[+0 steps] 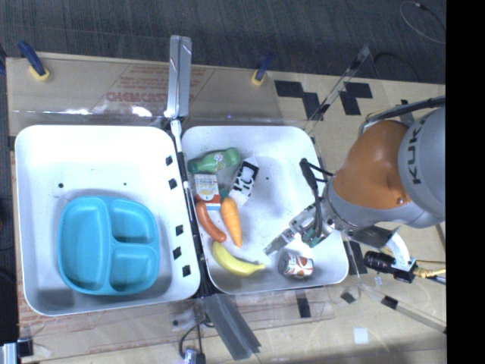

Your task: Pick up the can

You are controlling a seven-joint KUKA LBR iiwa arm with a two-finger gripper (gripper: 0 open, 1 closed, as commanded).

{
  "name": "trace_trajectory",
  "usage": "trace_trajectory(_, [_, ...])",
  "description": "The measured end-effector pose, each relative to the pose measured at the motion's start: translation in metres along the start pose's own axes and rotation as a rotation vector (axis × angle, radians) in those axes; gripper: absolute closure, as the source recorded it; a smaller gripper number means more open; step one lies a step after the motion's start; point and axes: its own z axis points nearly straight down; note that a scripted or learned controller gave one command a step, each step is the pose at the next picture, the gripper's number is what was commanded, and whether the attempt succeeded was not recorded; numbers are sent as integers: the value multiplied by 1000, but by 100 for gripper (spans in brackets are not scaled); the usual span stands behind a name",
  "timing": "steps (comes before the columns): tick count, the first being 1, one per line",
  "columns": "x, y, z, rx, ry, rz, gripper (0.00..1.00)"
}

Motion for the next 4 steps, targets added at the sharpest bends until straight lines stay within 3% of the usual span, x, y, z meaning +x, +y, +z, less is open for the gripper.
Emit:
trace_trajectory(1, [-19, -13, -51, -2, -3, 82, 0])
trace_trajectory(2, [-18, -12, 40, -1, -1, 34, 0])
trace_trajectory(3, [-20, -14, -18, -1, -2, 56, 0])
trace_trajectory(4, [-20, -13, -26, 0, -1, 51, 100])
